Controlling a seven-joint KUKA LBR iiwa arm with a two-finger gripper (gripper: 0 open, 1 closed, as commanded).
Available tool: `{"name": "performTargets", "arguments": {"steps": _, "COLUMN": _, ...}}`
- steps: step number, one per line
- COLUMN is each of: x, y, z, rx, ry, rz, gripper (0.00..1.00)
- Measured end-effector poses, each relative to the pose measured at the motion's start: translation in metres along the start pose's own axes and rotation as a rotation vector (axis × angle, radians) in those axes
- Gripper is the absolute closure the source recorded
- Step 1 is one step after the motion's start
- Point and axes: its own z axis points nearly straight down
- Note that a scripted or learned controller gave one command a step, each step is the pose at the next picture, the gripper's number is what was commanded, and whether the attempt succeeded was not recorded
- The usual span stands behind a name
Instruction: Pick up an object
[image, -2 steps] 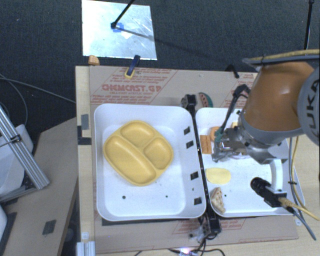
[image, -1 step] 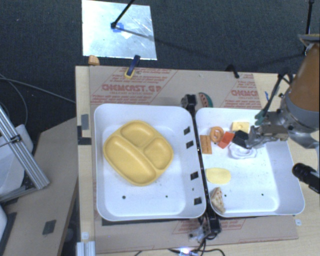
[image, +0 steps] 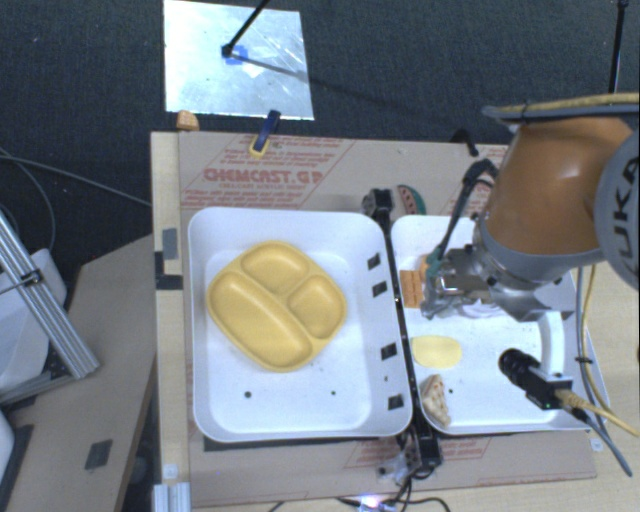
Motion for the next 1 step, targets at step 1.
{"name": "performTargets", "arguments": {"steps": 1, "x": -0.0491, "y": 0.0001, "z": -0.054, "rx": -0.01, "ry": -0.004, "rz": 0.014, "gripper": 1.0}}
